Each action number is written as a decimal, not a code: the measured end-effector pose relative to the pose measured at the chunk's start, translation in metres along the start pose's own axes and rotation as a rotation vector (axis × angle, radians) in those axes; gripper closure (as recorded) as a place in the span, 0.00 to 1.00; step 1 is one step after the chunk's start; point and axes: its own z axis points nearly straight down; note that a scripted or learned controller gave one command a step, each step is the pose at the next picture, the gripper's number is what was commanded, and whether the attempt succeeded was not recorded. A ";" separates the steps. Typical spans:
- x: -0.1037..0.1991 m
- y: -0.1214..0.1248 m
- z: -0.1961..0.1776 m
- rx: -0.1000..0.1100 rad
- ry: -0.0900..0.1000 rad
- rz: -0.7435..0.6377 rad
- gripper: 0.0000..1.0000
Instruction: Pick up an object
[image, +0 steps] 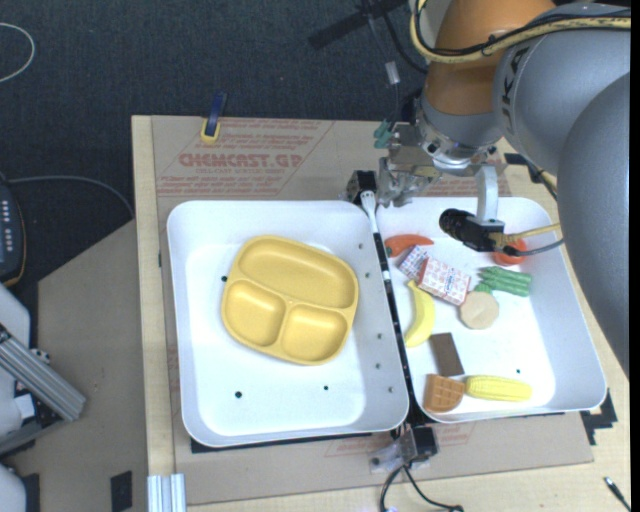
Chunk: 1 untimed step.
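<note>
— What is the setting?
— Dark carpet around a brown tabletop (160, 170). Red print on it reads "CHEMCAST GP". One blue and yellow clamp (212, 118) sits at its upper left edge.
— How many bins?
— Two, both white. The left bin (190, 300) holds one yellow plate (290, 298) with three compartments.
— And the things to pick?
— All lie in the right bin (572, 345). There is one banana (421, 316), one corn (498, 388), one waffle (443, 393), one brown block (446, 352), one beige disc (480, 310), one green pod (505, 281) and one red and white packet (441, 279). There is also an orange-red bit (408, 242) and a second orange-red bit (510, 252).
— Can the packet's print be read?
— No, it is too small.
— And the gripper?
— The gripper (392, 188) is at upper centre, over the top edge where the bins meet. I cannot tell whether it is clenched or released.
</note>
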 end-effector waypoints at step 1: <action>0.006 0.003 -0.009 -0.001 0.000 0.001 1.00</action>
